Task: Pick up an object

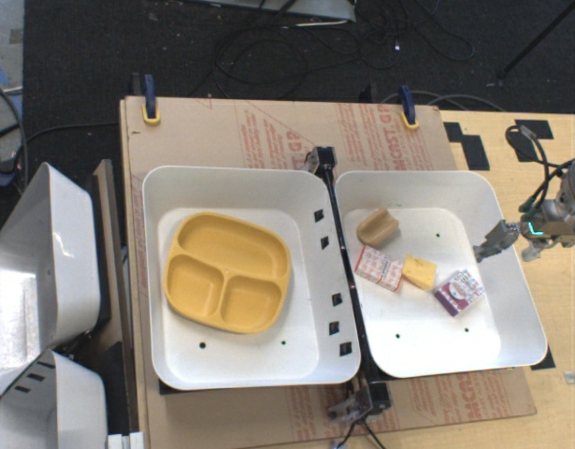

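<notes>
Nothing lifted yet: the gripper [497, 239] sits at the right bin's [511, 344] right-hand rim, and I cannot tell how it is set for a grasp from this angle. All four candidates lie on that bin's floor, well inside: a tan block [378, 226], a red-and-white packet [379, 268], a yellow wedge [420, 272] just beside it, and a purple packet [457, 291] nearest the gripper. The left bin [165, 344] carries a yellow divided tray [228, 271]; by my read, approach, grasp and lift all remain.

Grey metal gripper [500, 239], teal light, dark cables
</notes>
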You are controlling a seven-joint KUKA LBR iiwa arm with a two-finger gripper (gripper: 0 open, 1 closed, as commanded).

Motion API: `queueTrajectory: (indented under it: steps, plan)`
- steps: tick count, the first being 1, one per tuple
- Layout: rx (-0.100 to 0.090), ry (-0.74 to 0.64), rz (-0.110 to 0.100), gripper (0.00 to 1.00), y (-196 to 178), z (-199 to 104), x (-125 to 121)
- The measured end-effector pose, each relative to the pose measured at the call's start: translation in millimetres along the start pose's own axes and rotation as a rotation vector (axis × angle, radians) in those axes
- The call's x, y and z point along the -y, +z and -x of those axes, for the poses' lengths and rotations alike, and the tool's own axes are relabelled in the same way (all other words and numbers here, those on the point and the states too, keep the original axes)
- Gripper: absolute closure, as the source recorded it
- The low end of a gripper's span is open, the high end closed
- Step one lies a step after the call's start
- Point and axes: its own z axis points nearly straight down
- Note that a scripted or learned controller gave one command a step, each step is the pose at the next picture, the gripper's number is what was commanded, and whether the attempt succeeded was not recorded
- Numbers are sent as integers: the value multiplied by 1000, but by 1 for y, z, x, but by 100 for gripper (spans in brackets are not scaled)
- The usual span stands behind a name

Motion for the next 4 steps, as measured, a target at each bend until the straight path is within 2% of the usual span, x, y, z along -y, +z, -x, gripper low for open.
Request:
queueTrajectory:
  steps: [1, 2, 3, 4]
  plan:
    - [1, 0, 1, 0, 0, 0, 0]
    - [-1, 2, -3, 0, 52, 0, -10]
    - [-2, 4, -5, 0, 116, -2, -7]
    - [7, 7, 9, 0, 146, 1, -9]
